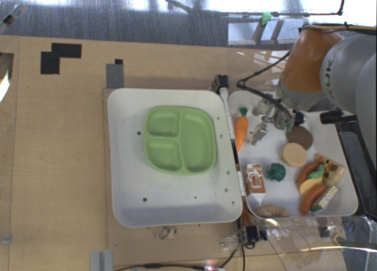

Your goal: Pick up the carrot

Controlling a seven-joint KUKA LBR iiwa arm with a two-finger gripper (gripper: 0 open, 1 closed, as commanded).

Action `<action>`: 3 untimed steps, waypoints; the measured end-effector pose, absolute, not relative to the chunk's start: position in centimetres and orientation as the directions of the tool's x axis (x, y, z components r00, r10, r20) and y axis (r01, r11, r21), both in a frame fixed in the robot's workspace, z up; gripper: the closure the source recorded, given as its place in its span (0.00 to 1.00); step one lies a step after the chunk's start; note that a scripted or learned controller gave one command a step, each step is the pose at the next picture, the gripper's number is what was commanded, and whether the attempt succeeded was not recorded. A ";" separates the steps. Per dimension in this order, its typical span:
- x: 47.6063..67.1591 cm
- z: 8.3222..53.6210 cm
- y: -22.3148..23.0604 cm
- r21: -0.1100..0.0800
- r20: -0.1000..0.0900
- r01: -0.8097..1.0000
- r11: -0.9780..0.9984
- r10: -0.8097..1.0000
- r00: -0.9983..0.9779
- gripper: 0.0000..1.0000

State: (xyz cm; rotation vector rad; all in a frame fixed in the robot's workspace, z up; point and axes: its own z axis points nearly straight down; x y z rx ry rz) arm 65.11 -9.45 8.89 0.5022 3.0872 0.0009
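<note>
Taking the right bin (347, 205) as my landmark, I counted along its near edge one potato (272, 210), one hot dog (313, 196) and one pizza slice (330, 169). Farther in sat one broccoli (276, 171) and two round cookies. At its far left edge lay the single carrot (241, 132), just left of the gripper (263, 130), whose jaws stood spread, pinching nothing.

Strong light from the top edge, floor there blown out to white glare; tabletop (59, 164) evenly lit, soft shadow inside the left bin (126, 205) near wall, overall focus slightly soft, mild reflections bottom right.
</note>
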 end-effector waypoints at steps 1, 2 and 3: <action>62.5 8.9 -8.3 0.004 -0.013 0.345 0.939 0.345 -0.938 0.00; 64.9 8.8 -8.2 0.006 -0.010 0.646 0.763 0.646 -0.763 0.00; 65.9 8.7 -8.3 -0.003 0.004 0.673 0.740 0.673 -0.740 0.00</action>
